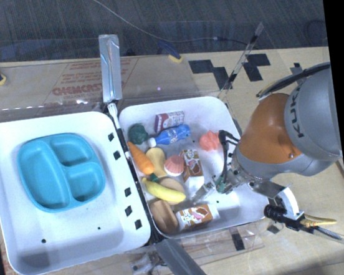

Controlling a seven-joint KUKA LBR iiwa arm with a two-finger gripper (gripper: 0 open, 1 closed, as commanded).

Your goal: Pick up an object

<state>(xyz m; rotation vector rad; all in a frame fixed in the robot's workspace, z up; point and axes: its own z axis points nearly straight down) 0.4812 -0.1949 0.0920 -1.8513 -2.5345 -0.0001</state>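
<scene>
Hand (211,187) hovers low in the crowded right bin (218,105), grip unreadable; descend squarely over the banana (164,191); avoid neighbours.

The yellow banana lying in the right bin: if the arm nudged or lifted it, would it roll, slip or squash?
The yellow, curved toy banana would probably rock or pivot rather than roll away, given its bent shape. Its smooth, glossy skin suggests hard plastic, so likely light, stiff and a bit slippery. Wedged among the orange carrot and other toys, it may jostle them.

right bin (221,105) crowded leftward; open floor along its right wall
</scene>
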